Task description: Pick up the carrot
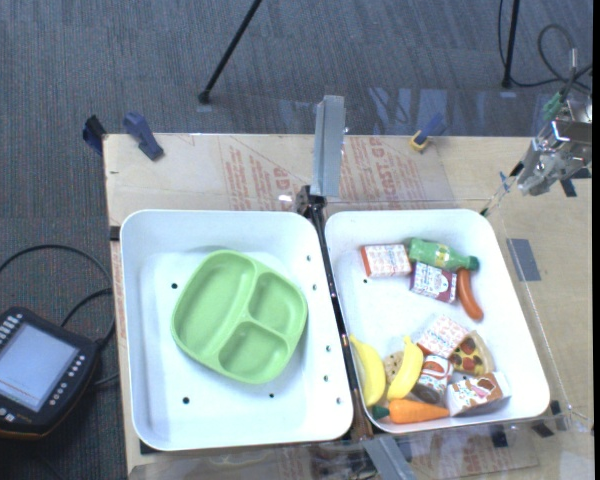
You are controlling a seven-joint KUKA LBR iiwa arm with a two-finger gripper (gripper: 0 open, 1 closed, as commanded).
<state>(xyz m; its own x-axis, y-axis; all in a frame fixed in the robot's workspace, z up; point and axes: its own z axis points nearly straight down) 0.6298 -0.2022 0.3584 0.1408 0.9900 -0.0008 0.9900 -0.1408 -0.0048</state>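
The carrot (414, 411) is orange with a green stub at its left end. It lies flat along the front edge of the right bin (515, 298), just below two bananas (370, 368) and a small carton (432, 373). My gripper (544, 171) hangs at the far right, beyond the right bin's back right corner and well away from the carrot. It is small and partly cut off by the frame's edge.
The right bin also holds a green bottle (442, 254), a red sausage (469, 294), a pizza slice (471, 353) and several small food packets. A green divided plate (240, 315) lies in the left bin (140, 268). A teach pendant (25, 370) sits on the floor at left.
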